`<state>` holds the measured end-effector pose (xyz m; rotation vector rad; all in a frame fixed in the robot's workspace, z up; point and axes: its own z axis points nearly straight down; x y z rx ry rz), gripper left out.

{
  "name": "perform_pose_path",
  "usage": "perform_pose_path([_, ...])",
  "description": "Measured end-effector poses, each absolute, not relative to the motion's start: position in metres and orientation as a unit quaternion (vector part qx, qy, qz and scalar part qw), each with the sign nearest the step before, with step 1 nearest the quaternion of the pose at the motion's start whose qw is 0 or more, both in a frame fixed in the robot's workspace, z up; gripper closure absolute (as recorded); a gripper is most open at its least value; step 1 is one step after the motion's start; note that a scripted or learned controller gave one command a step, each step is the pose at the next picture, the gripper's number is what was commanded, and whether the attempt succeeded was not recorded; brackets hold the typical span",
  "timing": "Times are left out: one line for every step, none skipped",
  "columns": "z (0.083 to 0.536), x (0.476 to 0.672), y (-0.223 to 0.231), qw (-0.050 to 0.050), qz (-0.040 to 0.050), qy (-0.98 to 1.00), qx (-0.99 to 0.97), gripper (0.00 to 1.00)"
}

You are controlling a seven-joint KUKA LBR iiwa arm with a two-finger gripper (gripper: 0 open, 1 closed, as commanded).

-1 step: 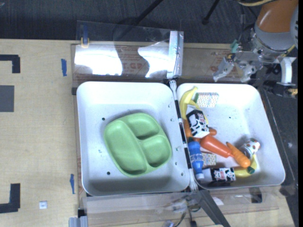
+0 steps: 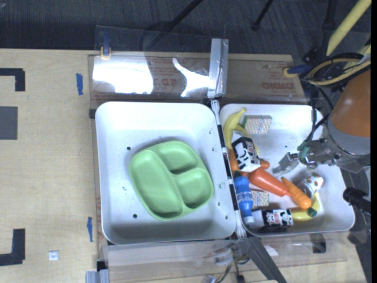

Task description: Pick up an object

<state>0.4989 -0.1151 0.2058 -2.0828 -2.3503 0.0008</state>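
Note:
The right bin (image 2: 277,108) holds several objects. A yellow banana (image 2: 231,124) and a speckled block (image 2: 257,124) lie at its back left. Below them are a black-and-white cow-patterned toy (image 2: 245,152), an orange carrot (image 2: 268,182), a blue bottle (image 2: 244,197) and a second carrot (image 2: 298,195). A cow-patterned box (image 2: 277,218) and a yellow piece (image 2: 313,210) lie at the front. My gripper (image 2: 299,164) hangs over the bin's right half, just above the second carrot and a small white toy (image 2: 314,184). Its fingers stand open with nothing between them.
The left bin (image 2: 118,128) holds a green divided plate (image 2: 171,178). A clear plastic sheet (image 2: 153,69) and a metal post (image 2: 218,66) stand behind the bins. Cables (image 2: 330,69) hang at the back right.

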Motion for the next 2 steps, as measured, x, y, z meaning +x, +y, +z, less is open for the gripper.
perform_pose_path([0.11,0.51,-0.139,-0.01,-0.0088,-0.743,-0.669,0.0])
perform_pose_path([0.086,0.538,-0.169,-0.003,-0.0012,-0.703,-0.711,0.0])
